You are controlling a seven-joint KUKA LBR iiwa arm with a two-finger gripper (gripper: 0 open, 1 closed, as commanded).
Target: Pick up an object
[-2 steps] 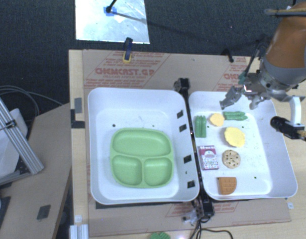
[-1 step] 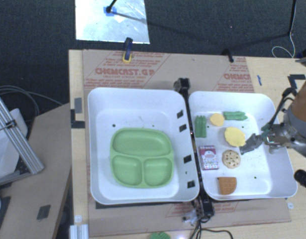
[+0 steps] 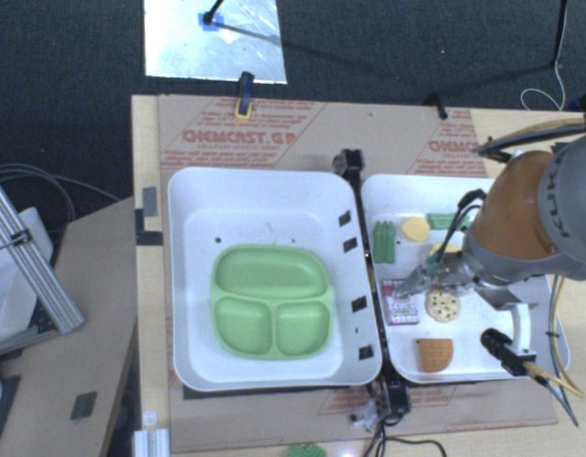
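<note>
Gripper [image 3: 428, 279] is seen low over the right bin [image 3: 397, 190], just left of the cookie [image 3: 444, 305] and above the small pink-and-white packet [image 3: 399, 305]; nothing is seen gripped, and the set of its end cannot be told. Near it in that bin are found a dark green block [image 3: 384, 241], a yellow piece [image 3: 415, 228], a green bar [image 3: 441, 221] and an orange-brown piece [image 3: 434, 353], while a green divided tray [image 3: 272, 300] is held in the left bin [image 3: 192, 217]
</note>
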